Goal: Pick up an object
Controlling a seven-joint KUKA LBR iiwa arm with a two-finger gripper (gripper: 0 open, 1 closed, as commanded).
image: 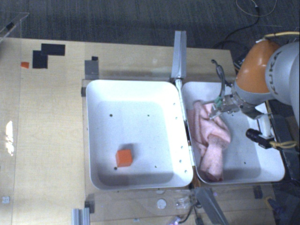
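Here, a crumpled pink terry cloth lies bunched along the left side of the right shallow white plastic bin, soft and folded. The metal two-finger gripper sits at the cloth's upper edge; whether it grips, cannot tell. A small orange cube rests in the left bin.

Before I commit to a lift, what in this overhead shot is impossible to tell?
- Claw grip: in the camera view it sits at the pink cloth's top edge, too small and blurred to tell if cloth is between its tips.
- Right bin's far side: covered by the arm.
- Cloth: its folds hide whatever lies beneath.
- Orange block in the left bin: underside unseen.
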